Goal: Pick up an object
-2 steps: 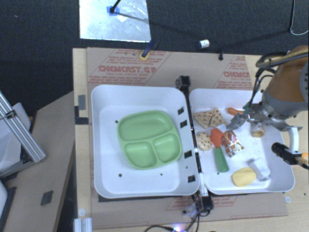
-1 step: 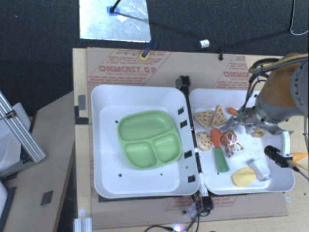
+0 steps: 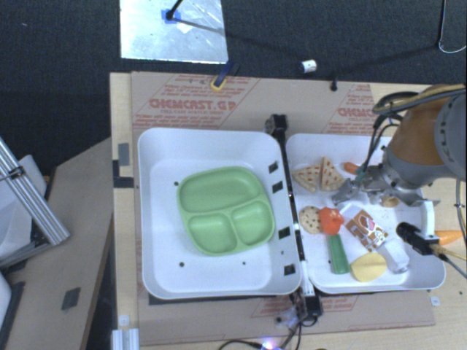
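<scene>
- Camera view looks down on two white bins side by side on the table (image 3: 182,100); the left bin (image 3: 157,159) carries a green divided tray (image 3: 222,210), and the right bin (image 3: 430,272) holds a scatter of small toy foods.
- The arm (image 3: 427,137) comes in from the right and hangs over the upper middle of the right bin. The pincer (image 3: 350,189) sits low there, but its tips merge with grey metal and clutter, so I cannot tell how wide it stands or whether anything is in it.
- Nearest candidates: two tan wedges (image 3: 319,176) just left of the pincer, a small orange piece (image 3: 352,168) beside it, and a printed packet (image 3: 367,230) just below.
- Further down lie a round cookie (image 3: 310,219), a red piece (image 3: 330,219) touching a green stick (image 3: 337,254), and a yellow lump (image 3: 368,267) near the front wall.
- Judging by look, these are light plastic or foam props: stiff, smooth, unlikely to break, but prone to skid or tip when pinched.
- The wedges lie flat and thin, so a grip across their straight edges seems best; the packet looks flat and slippery, better pinched across its narrow width.
- The green stick offers the easiest hold, across its middle, though the red piece crowds its top end.
</scene>
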Controlling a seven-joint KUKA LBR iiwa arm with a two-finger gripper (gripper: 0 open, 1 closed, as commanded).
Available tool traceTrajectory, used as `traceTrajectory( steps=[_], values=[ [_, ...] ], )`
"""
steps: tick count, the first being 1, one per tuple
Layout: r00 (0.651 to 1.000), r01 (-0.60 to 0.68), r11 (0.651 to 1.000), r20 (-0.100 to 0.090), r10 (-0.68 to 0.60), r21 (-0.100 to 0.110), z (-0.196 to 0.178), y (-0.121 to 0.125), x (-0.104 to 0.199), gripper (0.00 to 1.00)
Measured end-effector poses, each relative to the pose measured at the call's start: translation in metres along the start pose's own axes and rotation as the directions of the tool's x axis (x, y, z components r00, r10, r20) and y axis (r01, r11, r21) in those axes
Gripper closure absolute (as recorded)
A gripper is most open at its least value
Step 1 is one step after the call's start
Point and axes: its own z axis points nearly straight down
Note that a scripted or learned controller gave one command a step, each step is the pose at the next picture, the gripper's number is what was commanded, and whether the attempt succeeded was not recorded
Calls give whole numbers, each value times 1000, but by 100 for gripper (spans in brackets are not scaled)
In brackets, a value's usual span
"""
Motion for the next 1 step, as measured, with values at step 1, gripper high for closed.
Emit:
traceTrajectory(
  steps=[1],
  values=[
    [1000,-1,1000,0,1,-1,-10,0,0,100]
  ],
)
